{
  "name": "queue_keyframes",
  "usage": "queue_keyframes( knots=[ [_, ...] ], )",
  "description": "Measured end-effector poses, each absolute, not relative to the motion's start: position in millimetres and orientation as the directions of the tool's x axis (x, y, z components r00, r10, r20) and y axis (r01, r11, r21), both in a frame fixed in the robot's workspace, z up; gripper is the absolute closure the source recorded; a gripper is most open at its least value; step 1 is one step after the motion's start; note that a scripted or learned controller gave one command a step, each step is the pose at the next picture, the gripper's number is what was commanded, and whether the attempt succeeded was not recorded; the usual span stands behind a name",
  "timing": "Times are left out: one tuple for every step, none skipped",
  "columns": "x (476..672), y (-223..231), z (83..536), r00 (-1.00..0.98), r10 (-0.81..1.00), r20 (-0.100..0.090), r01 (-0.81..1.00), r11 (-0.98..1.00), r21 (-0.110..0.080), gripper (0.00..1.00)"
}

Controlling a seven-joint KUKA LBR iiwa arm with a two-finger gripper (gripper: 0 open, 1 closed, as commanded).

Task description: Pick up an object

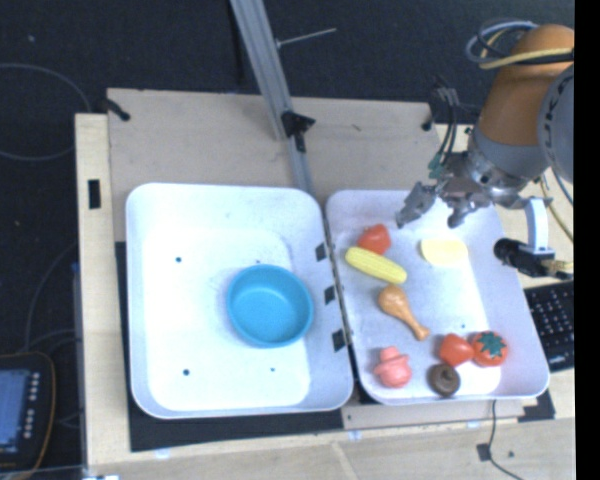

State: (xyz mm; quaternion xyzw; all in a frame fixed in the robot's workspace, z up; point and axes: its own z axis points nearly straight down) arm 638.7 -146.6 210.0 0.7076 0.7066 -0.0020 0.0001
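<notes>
Cheese (443, 252), a pale yellow toy piece, lies in the right bin (510, 368) near its far edge. I judge it the target, since my gripper (439, 209) hovers just above it, fingers spread and empty. Corn (375, 265) lies just left.

text: none legible | labels: none legible | handheld screen (10, 408): lit blue, content too small to read
</notes>
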Motion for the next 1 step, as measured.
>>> queue_keyframes(
  knots=[
    [638.2,-155.6,148.0,0.002,1.0,-0.004,1.0,-0.002,-0.005,0.0]
  ],
)
